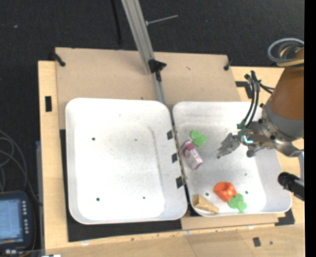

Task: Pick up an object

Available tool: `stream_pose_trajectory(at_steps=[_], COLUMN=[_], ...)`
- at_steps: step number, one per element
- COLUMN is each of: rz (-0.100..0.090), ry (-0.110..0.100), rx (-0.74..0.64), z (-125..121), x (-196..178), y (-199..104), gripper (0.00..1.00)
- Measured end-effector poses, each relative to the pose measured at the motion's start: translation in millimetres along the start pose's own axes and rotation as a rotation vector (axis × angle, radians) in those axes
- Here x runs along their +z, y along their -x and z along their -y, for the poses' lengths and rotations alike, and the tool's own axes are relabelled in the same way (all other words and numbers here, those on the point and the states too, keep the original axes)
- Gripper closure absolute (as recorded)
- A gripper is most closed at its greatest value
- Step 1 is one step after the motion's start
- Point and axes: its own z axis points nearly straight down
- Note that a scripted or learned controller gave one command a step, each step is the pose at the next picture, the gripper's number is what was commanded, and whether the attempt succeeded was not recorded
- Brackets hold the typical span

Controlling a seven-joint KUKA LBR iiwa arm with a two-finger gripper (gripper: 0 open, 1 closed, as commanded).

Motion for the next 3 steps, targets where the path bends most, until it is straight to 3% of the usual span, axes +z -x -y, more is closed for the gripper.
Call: stream_pose_trajectory(at_steps=[1,3], rz=[0.001,0.001], ry=[0.005,-0.003], rx=[0.004,0.004], z=[-1,-15], x=[-2,98], y=[0,13], gripper=[0.0,0.0])
